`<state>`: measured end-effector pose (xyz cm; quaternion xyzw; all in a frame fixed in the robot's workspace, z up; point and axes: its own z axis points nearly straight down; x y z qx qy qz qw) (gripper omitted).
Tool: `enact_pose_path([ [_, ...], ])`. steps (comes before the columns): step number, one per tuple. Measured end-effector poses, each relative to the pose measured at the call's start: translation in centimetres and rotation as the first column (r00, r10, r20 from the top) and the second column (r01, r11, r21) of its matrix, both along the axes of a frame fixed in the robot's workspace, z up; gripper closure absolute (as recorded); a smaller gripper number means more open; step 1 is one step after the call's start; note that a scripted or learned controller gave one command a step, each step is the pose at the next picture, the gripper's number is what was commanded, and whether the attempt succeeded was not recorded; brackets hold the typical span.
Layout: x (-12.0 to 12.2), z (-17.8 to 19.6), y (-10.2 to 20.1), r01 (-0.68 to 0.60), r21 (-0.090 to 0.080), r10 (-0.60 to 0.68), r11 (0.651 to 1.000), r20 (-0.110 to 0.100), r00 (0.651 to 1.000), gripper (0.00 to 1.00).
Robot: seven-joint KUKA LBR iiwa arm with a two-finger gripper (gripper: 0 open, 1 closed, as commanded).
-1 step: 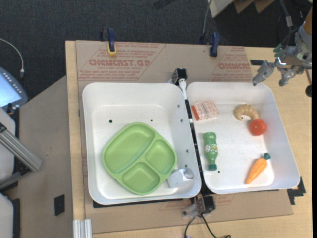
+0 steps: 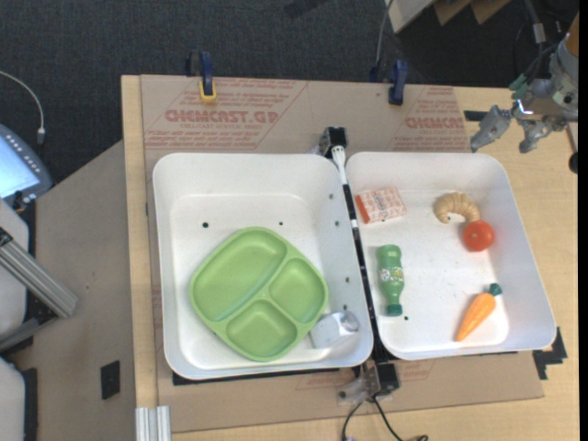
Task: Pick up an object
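jaws spread open above right bin [image 2: 514, 177] holding five items: croissant [image 2: 456, 207], tomato [image 2: 478, 235], carrot [image 2: 477, 314], bottle [image 2: 390, 279], packet [image 2: 380, 204]

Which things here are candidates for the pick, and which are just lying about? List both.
Candidates for the pick, right bin:
- green toy bottle
- orange toy carrot
- red toy tomato
- tan toy croissant
- pink-and-white packet
- two-finger gripper, open above the bench's far right edge

Lying about, left bin:
- green sectioned plate
- small clear cup
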<state>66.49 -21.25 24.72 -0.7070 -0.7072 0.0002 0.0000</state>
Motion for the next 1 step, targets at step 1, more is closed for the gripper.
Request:
enact_pose_path([
  [1,-0.27,-6.34,0.25,0.000,0.002,0.000,1.000,-0.006,1.000,0.00],
])
